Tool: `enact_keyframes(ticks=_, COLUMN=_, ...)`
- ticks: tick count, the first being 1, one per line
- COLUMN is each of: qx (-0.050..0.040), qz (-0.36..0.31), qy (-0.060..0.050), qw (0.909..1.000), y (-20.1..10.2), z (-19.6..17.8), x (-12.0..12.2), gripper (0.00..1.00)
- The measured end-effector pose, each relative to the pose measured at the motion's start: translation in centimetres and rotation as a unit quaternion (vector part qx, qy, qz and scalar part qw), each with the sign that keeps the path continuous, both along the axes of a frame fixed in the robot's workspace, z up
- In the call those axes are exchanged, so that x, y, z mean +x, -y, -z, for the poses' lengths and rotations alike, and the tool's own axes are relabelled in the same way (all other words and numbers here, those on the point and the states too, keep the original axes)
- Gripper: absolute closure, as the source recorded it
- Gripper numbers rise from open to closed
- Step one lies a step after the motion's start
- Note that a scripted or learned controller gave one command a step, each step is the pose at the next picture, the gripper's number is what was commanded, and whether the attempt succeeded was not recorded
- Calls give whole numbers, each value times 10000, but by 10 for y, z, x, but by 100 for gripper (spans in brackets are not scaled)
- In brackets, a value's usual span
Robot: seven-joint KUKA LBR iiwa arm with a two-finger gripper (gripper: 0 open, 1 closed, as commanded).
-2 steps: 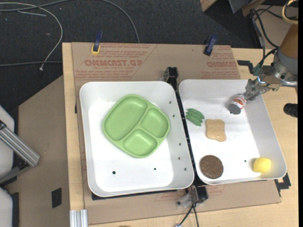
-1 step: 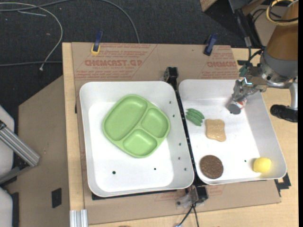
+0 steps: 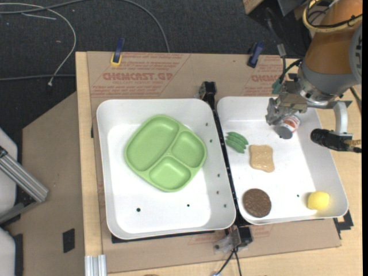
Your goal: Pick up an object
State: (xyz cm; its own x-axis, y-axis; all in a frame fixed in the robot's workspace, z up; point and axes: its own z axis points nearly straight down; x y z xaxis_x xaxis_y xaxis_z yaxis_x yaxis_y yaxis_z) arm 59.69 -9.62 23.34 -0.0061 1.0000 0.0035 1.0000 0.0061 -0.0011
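From the overhead camera view, the arm is reaching in from the right, its gripper (image 3: 284, 121) hanging low over the back of the right bin (image 3: 330, 171). There's something small, white with a touch of red, sitting right at the tip (image 3: 289, 125), but whether it's clamped or merely underneath, one cannot tell, and the gripper's state isn't readable from this slant.

Elsewhere in that bin, a green leafy piece (image 3: 236, 141) is lying near the left wall, a tan bread-like slice (image 3: 261, 157) is just beside it toward the middle, a brown round patty (image 3: 256, 202) is resting at the front, and a yellow ball (image 3: 318, 200) is sitting in the front right corner. The left bin (image 3: 115, 211) is carrying a green divided plate (image 3: 165, 152).

To do this well, the arm probably wants a straight lift, watching whether the white piece is rising with it; all other objects are lying well apart, so there's room for a retry.
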Motion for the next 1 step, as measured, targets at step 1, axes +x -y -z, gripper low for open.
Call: enact_keyframes(ticks=1, qx=-1, qz=2, qy=-15, qw=10000, y=-49, z=11, x=-16, gripper=100)
